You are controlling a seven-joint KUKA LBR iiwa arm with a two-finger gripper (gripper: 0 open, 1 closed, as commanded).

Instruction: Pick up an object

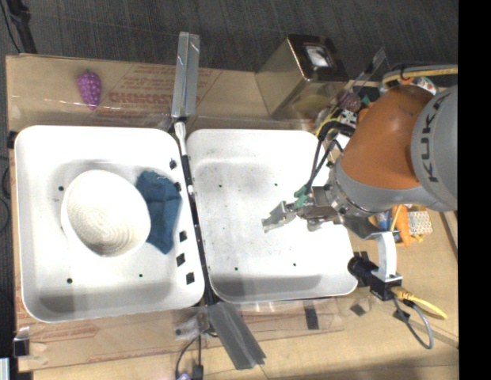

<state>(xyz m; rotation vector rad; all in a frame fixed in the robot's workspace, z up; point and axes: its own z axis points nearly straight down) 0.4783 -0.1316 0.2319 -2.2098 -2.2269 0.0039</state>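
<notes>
A round cream-white woven object (107, 210) lies in the left bin (39, 291). Against its right side lies a crumpled blue cloth (160, 208). My gripper (275, 217) hangs over the right part of the right bin (261, 287), pointing left, far from both objects. I see nothing between its fingers. The grey arm with its orange band (380, 145) reaches in from the right.
A purple berry-like object (89, 88) lies on the cardboard behind the left bin. A metal divider (184, 77) runs between the bins. A brown box (305, 70) stands behind the right bin. Cables and yellow-handled pliers (416, 303) lie at the right.
</notes>
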